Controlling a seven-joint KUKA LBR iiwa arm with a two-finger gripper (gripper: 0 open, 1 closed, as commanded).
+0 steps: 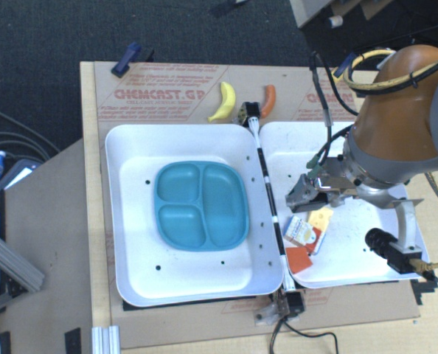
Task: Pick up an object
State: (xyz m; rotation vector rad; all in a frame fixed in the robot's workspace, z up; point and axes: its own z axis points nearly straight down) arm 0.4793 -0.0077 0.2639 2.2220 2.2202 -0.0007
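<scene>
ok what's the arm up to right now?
The arm's tool is down in the right bin, just above a small pile: a yellow piece, a printed packet and an orange-red piece. Nothing visibly held. The left bin holds a blue divided plate.

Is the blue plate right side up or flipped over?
Right side up. The blue plate lies flat in the left bin, and its three hollow sections face upward.
</scene>
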